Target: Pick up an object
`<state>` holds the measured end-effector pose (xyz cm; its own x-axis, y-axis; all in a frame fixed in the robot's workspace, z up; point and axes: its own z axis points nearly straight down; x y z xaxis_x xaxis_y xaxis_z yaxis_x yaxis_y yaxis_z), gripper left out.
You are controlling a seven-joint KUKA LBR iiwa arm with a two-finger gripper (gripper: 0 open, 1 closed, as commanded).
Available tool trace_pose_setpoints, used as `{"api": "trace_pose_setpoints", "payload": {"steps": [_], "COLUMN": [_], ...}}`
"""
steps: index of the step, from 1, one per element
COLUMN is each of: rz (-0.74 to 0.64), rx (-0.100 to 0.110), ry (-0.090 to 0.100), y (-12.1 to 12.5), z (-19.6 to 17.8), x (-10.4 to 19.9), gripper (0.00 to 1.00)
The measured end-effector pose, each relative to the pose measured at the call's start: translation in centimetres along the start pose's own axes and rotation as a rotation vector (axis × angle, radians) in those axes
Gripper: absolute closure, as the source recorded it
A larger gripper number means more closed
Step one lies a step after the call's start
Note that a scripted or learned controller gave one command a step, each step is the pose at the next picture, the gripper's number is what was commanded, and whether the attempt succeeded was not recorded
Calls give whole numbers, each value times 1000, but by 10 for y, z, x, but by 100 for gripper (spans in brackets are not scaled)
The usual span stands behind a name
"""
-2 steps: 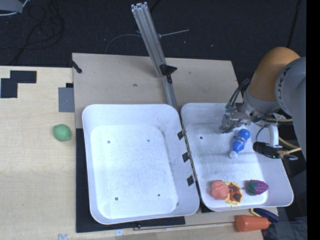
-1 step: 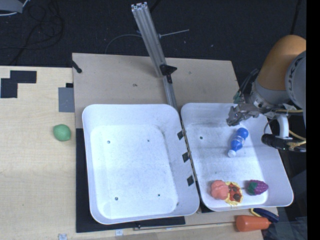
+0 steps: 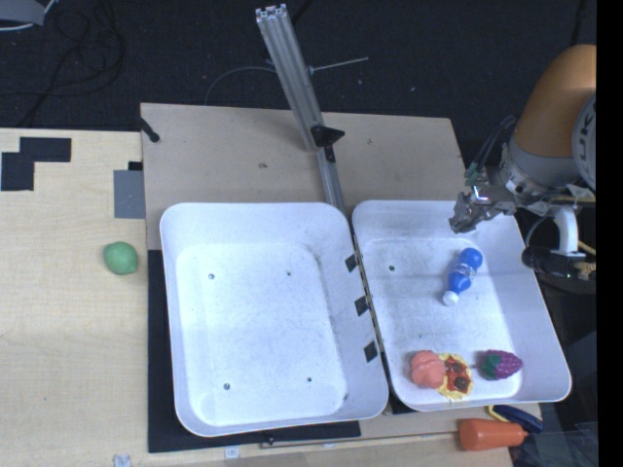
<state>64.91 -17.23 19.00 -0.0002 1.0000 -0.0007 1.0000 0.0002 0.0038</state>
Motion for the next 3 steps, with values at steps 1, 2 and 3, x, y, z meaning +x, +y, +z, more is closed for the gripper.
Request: {"api": "trace_pose_setpoints", "payload": {"steps": [1,2,3], "rz": [0,-3,-3], "rx": [0,5,3], "ry": [0,2,2], "y": [4,-9,-18], "z": [-50,-39,-46], "x": [-9,40,92], "gripper": [100,100,100]}}
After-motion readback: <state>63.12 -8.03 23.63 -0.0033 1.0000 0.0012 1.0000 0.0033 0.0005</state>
